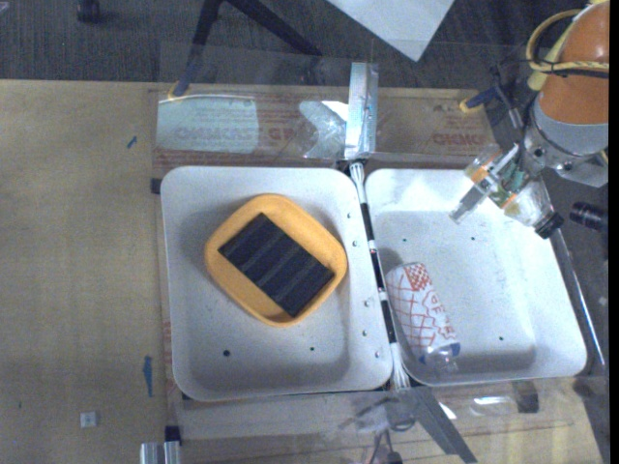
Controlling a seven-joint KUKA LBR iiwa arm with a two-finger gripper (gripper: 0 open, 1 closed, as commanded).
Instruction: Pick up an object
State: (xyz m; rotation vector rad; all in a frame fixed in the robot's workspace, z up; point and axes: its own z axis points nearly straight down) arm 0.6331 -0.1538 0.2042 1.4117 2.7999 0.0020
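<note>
Poised over right bin's far corner: two-finger gripper (481, 189), grip state unclear. Clear plastic bottle with red-checked label (423, 309) lying well apart, near divider; curved, slippery side likely to roll from a pinch.

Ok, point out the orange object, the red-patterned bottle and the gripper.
orange object (276, 260), camera view, its dark ribbed top.
red-patterned bottle (424, 311), camera view, its label.
gripper (486, 190), camera view, between its fingertips.
</note>
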